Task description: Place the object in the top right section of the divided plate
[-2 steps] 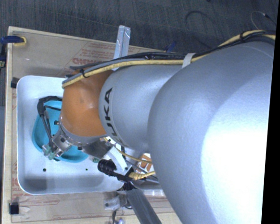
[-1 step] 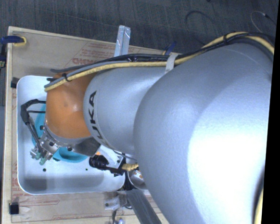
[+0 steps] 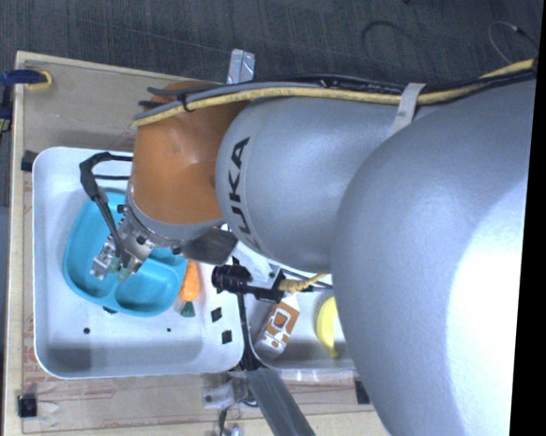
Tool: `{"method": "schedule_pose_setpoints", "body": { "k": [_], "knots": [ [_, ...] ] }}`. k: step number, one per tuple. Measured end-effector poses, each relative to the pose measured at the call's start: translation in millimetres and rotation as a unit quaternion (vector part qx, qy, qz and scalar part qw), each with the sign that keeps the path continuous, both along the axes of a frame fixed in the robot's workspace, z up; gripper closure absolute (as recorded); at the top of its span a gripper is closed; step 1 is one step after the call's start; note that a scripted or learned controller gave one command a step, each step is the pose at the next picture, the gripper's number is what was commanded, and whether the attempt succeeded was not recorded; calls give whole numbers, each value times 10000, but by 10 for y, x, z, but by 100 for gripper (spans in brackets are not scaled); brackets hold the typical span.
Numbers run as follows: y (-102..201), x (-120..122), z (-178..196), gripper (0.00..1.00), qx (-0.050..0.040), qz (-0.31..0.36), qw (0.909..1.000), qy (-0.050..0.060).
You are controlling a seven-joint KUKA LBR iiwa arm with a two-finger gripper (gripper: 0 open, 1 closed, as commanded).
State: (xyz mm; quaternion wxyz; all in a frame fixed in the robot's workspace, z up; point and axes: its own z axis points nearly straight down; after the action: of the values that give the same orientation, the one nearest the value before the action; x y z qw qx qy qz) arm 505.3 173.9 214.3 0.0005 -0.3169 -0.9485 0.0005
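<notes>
Blue plastic, your divided plate (image 3: 96, 255) lay in the left white bin (image 3: 50, 242). Over its middle hung the gripper (image 3: 117, 261); you could not tell how its jaws stood. Just right of the plate an orange carrot-like object (image 3: 190, 286) rested, beside a yellow item (image 3: 326, 325) in the right bin (image 3: 285, 359).

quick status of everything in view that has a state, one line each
gripper: down over the blue divided plate, fingers too small to read
blue divided plate: flat in the left white bin, partly under the arm
carrot: lying in the left bin at the plate's right edge, outside it
yellow object: in the right bin, partly hidden by the arm
</notes>
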Motion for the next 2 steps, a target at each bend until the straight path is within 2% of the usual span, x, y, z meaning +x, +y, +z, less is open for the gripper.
{"method": "schedule_pose_setpoints", "body": {
  "k": [1,2],
  "knots": [
    [-103,194,238,100,1,-151,9999,4],
    [356,-75,-147,100,-8,-54,10000,8]
  ]
}}
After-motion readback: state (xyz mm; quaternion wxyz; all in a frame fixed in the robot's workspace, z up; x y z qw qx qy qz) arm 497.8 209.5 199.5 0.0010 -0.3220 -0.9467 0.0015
